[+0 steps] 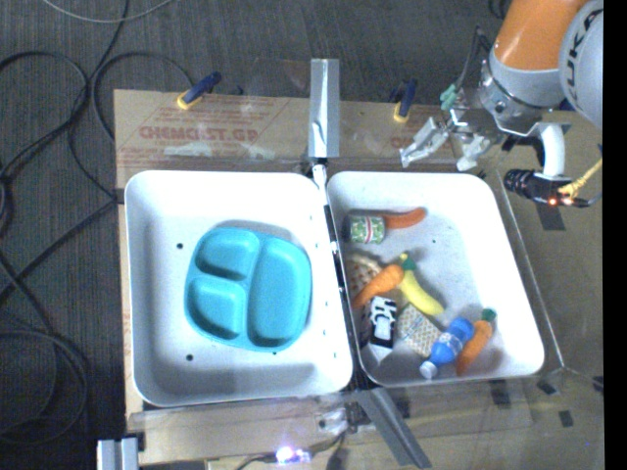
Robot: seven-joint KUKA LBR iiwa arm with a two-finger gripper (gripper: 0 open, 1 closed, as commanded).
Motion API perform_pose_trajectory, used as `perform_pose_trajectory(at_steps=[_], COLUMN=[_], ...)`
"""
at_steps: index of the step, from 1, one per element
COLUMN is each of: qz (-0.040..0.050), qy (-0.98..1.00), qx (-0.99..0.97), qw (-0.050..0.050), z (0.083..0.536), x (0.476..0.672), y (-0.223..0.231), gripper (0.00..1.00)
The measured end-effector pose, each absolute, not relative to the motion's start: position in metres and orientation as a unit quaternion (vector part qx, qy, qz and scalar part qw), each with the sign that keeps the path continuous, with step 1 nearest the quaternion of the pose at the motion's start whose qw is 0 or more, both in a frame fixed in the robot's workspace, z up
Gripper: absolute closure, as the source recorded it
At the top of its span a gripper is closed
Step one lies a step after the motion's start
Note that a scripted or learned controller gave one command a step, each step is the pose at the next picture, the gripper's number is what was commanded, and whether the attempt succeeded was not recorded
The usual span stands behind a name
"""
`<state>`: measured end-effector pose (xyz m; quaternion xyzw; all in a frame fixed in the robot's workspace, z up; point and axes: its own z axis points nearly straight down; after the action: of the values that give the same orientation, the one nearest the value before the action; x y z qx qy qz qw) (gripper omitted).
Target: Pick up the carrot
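Note:
Two carrots lie in the right bin (pixel 509 262). One carrot (pixel 380 282) with a green top sits near the bin's middle, touching a banana (pixel 423 297). A second carrot (pixel 473 343) lies at the front right beside a blue bottle (pixel 446 349). My gripper (pixel 443 151) hangs above the bench just beyond the right bin's far edge, well apart from both carrots. Its fingers are spread open with nothing between them.
The right bin also holds a green can (pixel 367 228), a slim orange piece (pixel 407 217), a black-and-white item (pixel 382 321) and a patterned packet (pixel 419 333). A blue divided tray (pixel 250 287) lies in the left bin (pixel 157 213). A metal post (pixel 324 106) stands between the bins at the back.

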<state>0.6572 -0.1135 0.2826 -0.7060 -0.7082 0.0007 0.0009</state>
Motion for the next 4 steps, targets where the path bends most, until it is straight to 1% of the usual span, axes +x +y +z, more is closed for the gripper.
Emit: perform_pose_trajectory(at_steps=[1,2,3,4], qz=[0.0003,-0.0014,-0.0026,-0.0044], qy=[-0.794,-0.833,-0.887,-0.887], qx=[-0.608,-0.554,-0.461,-0.462], qw=[0.001,-0.005,-0.008,-0.009], z=[0.139,0.089,0.09,0.1], x=[0.614,0.601,0.56,0.562], y=[-0.117,-0.104,-0.103,-0.102], gripper=[0.0,0.0,0.0,1.0])
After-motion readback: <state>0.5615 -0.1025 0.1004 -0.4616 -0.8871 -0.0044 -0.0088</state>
